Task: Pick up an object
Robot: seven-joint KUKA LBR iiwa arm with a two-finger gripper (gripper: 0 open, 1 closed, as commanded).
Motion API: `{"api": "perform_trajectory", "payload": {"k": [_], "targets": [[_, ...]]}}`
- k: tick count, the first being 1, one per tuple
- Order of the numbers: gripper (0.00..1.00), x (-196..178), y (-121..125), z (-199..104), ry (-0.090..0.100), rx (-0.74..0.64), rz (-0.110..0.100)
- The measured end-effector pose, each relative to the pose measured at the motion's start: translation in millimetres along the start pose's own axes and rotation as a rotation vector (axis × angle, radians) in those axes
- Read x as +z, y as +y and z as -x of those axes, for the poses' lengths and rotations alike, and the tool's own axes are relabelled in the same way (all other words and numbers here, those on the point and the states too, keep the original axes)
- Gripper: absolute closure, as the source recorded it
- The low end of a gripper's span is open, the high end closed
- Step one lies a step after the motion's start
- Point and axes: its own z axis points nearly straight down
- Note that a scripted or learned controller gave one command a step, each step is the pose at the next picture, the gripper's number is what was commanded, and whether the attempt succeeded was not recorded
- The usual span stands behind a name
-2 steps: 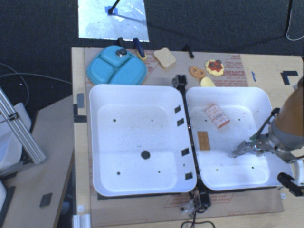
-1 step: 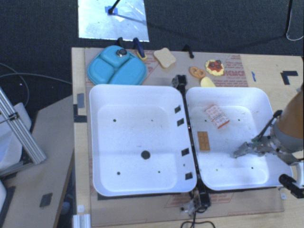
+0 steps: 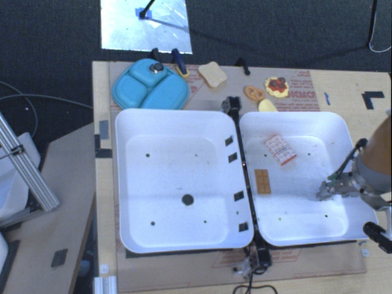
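Camera view looks down at a slant on two shallow white bins set side by side on a bench. Reaching in from the right, the arm point(image 3: 375, 164) ends in a gripper point(image 3: 323, 193) low over the right side of the right bin point(image 3: 318, 225), its tip close to the bin floor. The tip is small and dark at this angle, so whether it stands wide or narrow I cannot tell, and nothing can be made out between its parts.

In the right bin lie two things. A small packet point(image 3: 280, 149) with red print, possibly a wrapped snack, rests toward the far left of the floor. A brown rectangular bar point(image 3: 262, 180) lies nearer, close to the bin's left wall. Both are well apart from the gripper.

The left bin point(image 3: 141, 225) has a small dark round piece point(image 3: 187, 199) on its floor.

On the bench beyond the bins sit a blue divided plate point(image 3: 150, 86), a toy slice of bread point(image 3: 212, 74), a pretzel point(image 3: 253, 93), a small round tart point(image 3: 277, 86) and a yellow piece point(image 3: 267, 106) touching the right bin's far rim.
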Motion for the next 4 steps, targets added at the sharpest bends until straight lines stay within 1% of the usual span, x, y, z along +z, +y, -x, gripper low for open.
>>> {"api": "perform_trajectory", "payload": {"k": [1, 2, 3, 4], "targets": [[1.0, -41, 47, -75, 0.006, -0.009, -0.013], [1.0, -51, -7, -121, 0.009, -0.004, -0.021], [1.0, -32, -1, -28, 0.001, 0.009, -0.017], [1.0, 13, -5, -1, 0.01, 0.003, -0.015]]}}
